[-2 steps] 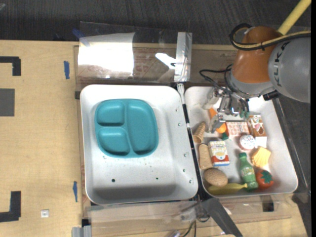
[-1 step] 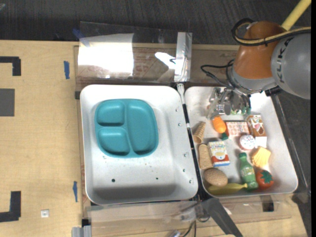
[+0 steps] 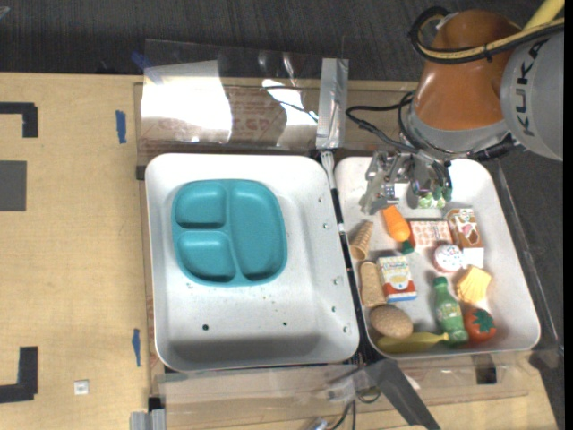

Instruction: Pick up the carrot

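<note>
Dark carpet is seen behind a tan desk (image 3: 63, 267) on which two shallow white bins are set side by side. Taking the right bin (image 3: 512, 267) as landmark, the left bin (image 3: 242, 330) is placed just beside it, touching along the shared wall, and a teal divided tray (image 3: 230, 229) is laid inside that left bin. Within the right bin, the carrot (image 3: 397, 223) is found in the upper middle part, lying tilted on the bin floor. The claw (image 3: 405, 184) is held over the upper part of the right bin, just above the carrot's top end; whether it is clenched or released cannot be told, and the carrot is not seen between its parts. The grey arm with its orange band (image 3: 466, 70) is seen over the bin's top edge. Below the carrot a small juice carton (image 3: 396, 278) is placed, with a long bread roll (image 3: 369, 284) beside it toward the left wall. A green bottle (image 3: 447, 309) and a tomato (image 3: 481, 324) are lying in the lower right part, and a banana (image 3: 414, 340) is laid along the bottom wall, below a brown potato (image 3: 391, 321).
</note>
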Motion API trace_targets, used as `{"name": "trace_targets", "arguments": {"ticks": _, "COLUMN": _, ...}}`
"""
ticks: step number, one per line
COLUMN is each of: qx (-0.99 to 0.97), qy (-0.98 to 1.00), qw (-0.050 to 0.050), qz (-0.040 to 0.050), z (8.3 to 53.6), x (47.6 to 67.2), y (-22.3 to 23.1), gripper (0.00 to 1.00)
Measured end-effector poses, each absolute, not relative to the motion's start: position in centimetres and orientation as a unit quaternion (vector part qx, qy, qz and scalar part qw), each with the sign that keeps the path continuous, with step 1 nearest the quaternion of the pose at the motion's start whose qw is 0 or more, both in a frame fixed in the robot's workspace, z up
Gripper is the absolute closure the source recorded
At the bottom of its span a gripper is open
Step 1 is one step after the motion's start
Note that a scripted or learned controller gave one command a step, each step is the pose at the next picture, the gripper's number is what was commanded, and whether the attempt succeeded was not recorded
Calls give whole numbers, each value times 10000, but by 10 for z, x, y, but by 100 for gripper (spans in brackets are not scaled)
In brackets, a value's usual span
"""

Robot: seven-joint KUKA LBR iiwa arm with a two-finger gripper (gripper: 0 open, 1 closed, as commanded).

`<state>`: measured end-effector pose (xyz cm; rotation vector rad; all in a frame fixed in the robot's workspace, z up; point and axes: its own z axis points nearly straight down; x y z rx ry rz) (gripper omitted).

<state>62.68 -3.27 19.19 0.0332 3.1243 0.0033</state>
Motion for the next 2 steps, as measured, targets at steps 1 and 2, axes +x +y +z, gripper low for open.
{"name": "trace_targets", "arguments": {"ticks": 1, "qx": -2512, "qy": 9679, "qw": 47, "qz": -7, "z": 187, "x": 629, "y": -75, "gripper": 100}}
{"name": "trace_targets", "arguments": {"ticks": 2, "qx": -2515, "qy": 9678, "qw": 49, "qz": -3, "z": 187, "x": 629, "y": -74, "gripper": 0}}
